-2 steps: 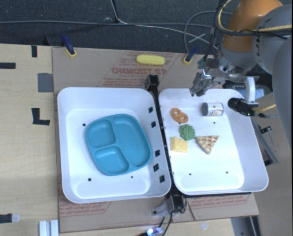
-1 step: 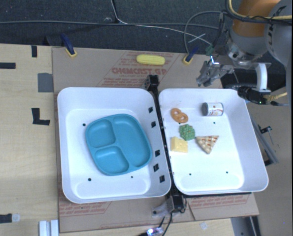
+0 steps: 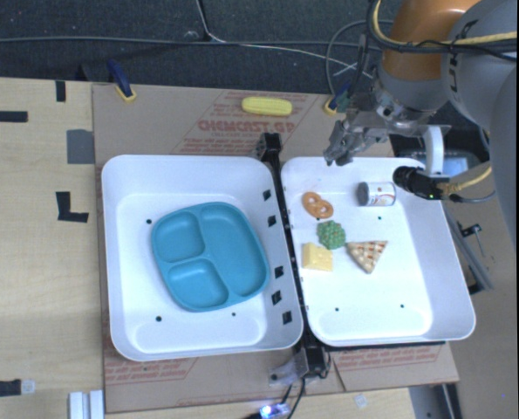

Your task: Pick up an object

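While the tool point(image 3: 339, 155) is hung over the right bin's point(image 3: 433, 312) top-left rim, nothing is seen gripped in it, and whether it's spread or clenched can't really be told. Below it, a pretzel point(image 3: 317, 205), broccoli point(image 3: 331, 233), cheese wedge point(image 3: 317, 257), pizza slice point(image 3: 367, 254) and small can point(image 3: 376, 194) are laid out. A blue divided plate point(image 3: 208, 255) is sat in the left bin point(image 3: 133, 321). A banana point(image 3: 266, 106) is left on the surface point(image 3: 32, 260).

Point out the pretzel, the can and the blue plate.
pretzel point(image 3: 317, 205), camera view, on its middle.
can point(image 3: 377, 194), camera view, on its side.
blue plate point(image 3: 208, 256), camera view, on its central divider.
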### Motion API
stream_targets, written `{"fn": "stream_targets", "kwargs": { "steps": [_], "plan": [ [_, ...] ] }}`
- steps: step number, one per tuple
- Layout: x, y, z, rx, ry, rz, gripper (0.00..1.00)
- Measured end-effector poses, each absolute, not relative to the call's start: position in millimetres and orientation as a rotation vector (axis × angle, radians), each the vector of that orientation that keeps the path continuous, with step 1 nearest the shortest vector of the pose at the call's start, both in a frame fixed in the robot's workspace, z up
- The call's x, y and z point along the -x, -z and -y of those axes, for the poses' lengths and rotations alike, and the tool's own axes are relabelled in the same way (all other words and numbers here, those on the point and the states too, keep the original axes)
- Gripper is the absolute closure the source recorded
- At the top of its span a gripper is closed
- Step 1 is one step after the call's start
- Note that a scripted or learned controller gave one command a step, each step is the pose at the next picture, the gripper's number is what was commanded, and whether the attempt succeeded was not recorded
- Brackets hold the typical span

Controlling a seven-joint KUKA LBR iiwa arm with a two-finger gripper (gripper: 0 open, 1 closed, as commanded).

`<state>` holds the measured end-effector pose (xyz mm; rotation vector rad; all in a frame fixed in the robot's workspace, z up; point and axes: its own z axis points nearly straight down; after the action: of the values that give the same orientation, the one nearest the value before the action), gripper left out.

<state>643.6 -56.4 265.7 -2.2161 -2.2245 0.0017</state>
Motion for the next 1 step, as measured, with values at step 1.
{"fn": "stream_targets", "kwargs": {
  "steps": [1],
  "plan": [
    [-621.9, -262.4, 5.7, 2.214, -0.003, 2.225, 1.00]
  ]
}}
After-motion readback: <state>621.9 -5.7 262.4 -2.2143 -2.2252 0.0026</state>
